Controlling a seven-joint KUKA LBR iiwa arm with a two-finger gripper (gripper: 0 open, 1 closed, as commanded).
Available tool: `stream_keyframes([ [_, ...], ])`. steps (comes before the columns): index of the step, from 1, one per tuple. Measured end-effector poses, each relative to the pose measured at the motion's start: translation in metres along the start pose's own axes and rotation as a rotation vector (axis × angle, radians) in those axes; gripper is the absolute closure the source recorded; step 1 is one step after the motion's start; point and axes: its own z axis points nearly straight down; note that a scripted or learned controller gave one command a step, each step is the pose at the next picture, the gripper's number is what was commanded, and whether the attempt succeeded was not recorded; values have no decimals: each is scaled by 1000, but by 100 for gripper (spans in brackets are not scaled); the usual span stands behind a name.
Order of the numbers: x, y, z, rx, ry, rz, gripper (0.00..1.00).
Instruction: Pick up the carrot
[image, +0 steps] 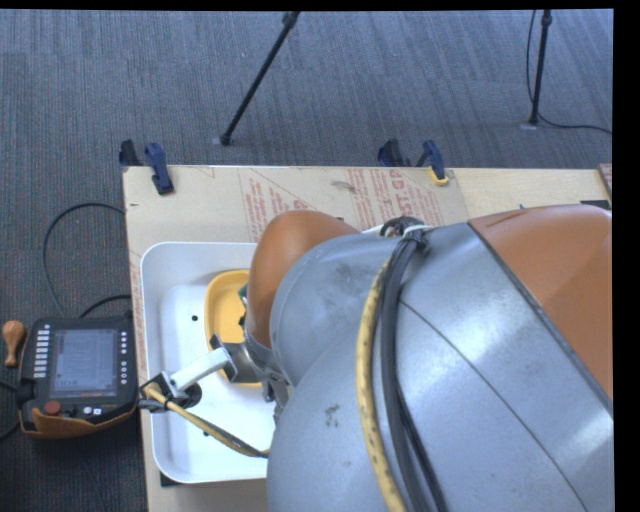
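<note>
Teach pendant (80, 365) on the floor, far left. Then the white bin (158, 300), w/ a yellow thing (222, 298) in it, half under my arm (430, 380). Where the carrot lies I can't tell; prob. beneath me in that bin. Open or shut, can't tell either. I'd expect it light, stiff, tapered, a bit slick: pinch across the thick middle, not the tip.

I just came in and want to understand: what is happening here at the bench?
The grey and orange robot arm is reaching from the right, low over the white bin. It covers most of that bin; a yellow thing peeks out beside it. Whether anything is being held cannot be told from here.
</note>
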Motion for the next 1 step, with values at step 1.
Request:
stream_keyframes([
  [1, -16, 55, 1, 0, 0, 27, 0],
])
